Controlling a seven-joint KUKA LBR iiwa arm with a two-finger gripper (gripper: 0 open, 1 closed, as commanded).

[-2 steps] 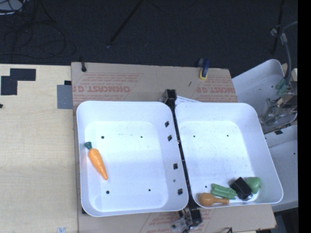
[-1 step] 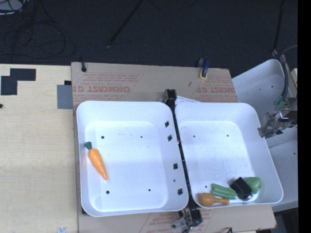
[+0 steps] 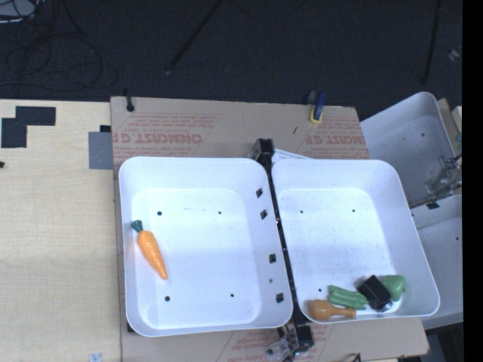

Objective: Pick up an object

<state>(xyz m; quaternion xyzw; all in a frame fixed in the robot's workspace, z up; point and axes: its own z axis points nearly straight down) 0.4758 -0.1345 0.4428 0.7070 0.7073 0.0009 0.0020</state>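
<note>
An orange toy carrot point(image 3: 152, 253) with a green top lies near the left wall of the left bin point(image 3: 189, 173). In the front right corner of the right bin point(image 3: 339, 173) sit a green pod-shaped toy point(image 3: 347, 298), a small black block point(image 3: 375, 292), a green rounded piece point(image 3: 394, 283) behind the block, and an orange-tan pear-shaped toy point(image 3: 330, 310).
The bins rest on a cardboard sheet point(image 3: 226, 130) with a black divider clip strip point(image 3: 273, 232) between them. A blue-yellow clamp point(image 3: 318, 105) holds the cardboard's far edge. A grey metal panel point(image 3: 423, 138) stands at the right.
</note>
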